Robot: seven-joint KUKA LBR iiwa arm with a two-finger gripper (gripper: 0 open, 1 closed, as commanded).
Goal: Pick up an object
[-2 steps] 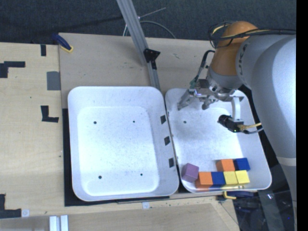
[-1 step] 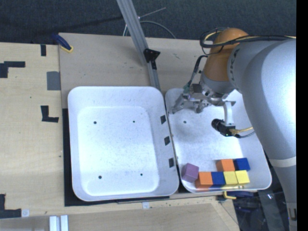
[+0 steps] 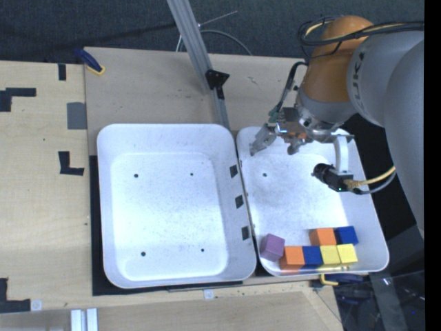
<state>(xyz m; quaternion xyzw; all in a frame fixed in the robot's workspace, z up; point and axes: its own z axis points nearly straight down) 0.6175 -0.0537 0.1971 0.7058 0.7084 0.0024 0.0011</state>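
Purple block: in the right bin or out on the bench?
In. The purple block lies inside the right bin, at its near-left corner, beside the cluster of coloured blocks.

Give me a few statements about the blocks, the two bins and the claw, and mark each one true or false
1. The blocks sit in the right bin. True.
2. The purple block lies at the far edge of its bin. False: it lies at the near edge, at the left end of the cluster.
3. The claw hangs over the far end of the right bin. True.
4. The claw holds a yellow block. False: both yellow blocks lie in the cluster, well apart from the claw.
5. A blue block is beside an orange block. True.
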